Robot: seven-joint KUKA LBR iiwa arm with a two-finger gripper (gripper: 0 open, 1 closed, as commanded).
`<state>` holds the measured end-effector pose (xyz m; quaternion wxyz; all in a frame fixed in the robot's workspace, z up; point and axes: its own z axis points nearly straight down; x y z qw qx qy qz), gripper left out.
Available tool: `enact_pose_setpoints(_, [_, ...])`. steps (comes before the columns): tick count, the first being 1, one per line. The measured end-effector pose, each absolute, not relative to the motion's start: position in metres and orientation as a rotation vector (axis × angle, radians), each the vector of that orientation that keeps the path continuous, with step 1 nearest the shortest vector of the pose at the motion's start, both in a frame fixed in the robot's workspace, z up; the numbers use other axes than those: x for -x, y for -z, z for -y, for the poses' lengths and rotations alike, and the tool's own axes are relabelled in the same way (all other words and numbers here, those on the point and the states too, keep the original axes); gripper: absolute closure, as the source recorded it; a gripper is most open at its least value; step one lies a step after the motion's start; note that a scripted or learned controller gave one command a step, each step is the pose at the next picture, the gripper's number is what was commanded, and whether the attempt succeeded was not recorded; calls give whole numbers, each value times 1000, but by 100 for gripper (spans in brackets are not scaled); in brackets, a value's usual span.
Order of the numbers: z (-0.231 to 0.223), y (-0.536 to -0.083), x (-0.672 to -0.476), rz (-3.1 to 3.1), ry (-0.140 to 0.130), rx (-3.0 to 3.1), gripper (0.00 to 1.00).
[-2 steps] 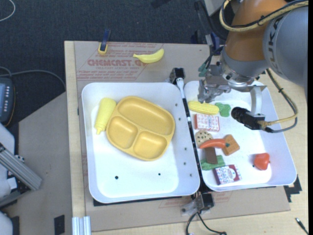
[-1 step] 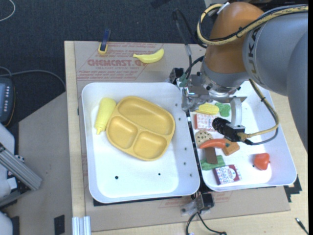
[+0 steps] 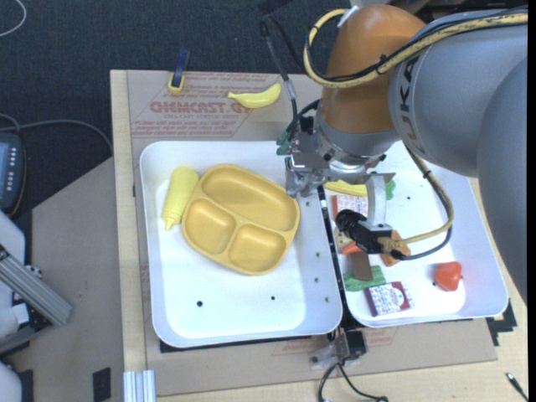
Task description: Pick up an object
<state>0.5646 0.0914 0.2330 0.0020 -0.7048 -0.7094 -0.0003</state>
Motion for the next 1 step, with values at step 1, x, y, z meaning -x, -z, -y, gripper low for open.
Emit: enact_pose_setpoints(1, [-88,-215,-576,2219,-5,2220,100])
